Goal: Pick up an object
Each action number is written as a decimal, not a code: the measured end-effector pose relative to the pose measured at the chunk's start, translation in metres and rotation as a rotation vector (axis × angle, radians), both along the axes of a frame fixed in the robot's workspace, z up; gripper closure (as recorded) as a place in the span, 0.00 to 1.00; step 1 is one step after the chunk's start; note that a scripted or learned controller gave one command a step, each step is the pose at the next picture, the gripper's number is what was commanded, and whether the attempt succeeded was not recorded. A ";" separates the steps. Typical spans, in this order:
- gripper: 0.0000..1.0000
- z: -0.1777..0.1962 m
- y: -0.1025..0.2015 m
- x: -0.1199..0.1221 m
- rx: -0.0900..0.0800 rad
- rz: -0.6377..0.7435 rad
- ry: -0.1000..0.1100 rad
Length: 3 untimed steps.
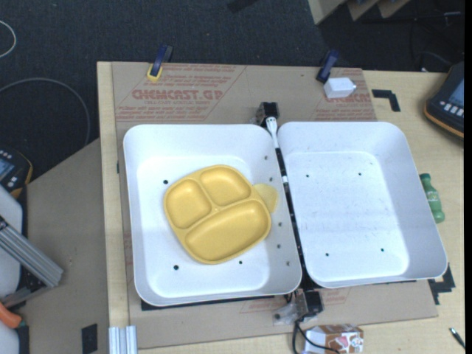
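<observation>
A yellow divided plate [217, 213] is seen lying flat in the left bin [140, 198], a little towards that bin's right half and turned at a slant to its walls. It is moulded in smooth, slightly glossy plastic, with rounded corners, two small compartments at the far side and one long compartment at the near side, parted by raised ridges. A small tab of the same yellow juts from its right edge, close to the bin's right wall. The plate is the only loose object to be seen in either bin, so it is judged to be the thing to be picked up.

The step in hand is judged to be the very start: nothing has been lifted, and the approach is not yet made. The state of the end effector cannot be told. For the next move, a descent over a thin rim or a ridge would be called for, since the broad shallow body offers little else to pinch.

Both bins are shallow, white, matt and round-cornered. The right bin [413, 198] lies just beside the left one, on a tan board-covered surface [221, 94].
</observation>
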<state>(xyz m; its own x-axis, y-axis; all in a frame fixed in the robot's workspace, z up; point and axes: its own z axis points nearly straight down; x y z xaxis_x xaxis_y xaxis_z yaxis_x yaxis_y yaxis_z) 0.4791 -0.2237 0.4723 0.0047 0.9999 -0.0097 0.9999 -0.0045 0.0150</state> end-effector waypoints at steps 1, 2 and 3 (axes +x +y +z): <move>0.00 0.068 0.088 0.001 0.009 0.014 0.004; 0.00 0.063 0.248 0.000 0.013 0.021 0.017; 1.00 0.074 0.240 0.001 0.010 0.006 0.012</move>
<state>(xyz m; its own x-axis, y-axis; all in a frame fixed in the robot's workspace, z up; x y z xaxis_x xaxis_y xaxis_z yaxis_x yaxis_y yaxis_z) 0.4798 0.0165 0.5463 -0.0013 1.0000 -0.0001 1.0000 0.0013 0.0028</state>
